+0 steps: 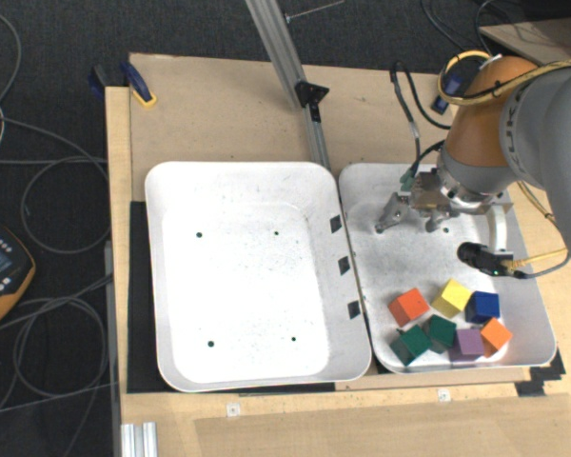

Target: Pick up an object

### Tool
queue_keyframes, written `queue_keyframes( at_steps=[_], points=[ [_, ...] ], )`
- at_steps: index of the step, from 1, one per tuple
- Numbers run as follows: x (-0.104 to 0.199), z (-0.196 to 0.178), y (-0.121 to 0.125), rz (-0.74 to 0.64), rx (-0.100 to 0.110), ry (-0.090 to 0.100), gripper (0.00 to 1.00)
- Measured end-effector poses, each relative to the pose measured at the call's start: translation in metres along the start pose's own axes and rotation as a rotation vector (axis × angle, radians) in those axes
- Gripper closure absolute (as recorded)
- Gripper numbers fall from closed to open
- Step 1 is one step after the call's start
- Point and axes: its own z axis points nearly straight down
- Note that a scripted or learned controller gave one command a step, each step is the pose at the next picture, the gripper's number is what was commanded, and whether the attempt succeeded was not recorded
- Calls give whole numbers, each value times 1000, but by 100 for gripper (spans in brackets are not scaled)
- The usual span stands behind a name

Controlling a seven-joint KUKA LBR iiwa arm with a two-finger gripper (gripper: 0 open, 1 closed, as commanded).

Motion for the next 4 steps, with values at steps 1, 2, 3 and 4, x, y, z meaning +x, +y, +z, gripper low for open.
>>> queue_keyframes(
  at_steps=[1, 2, 3, 4],
  points=[
    [0, -13, 1, -1, -5, 0, 100],
    [2, -78, 6, -2, -12, -2, 100],
    [1, -143, 6, -1, -13, -2, 100],
    [1, -181, 7, -1, -10, -2, 100]
  ],
)
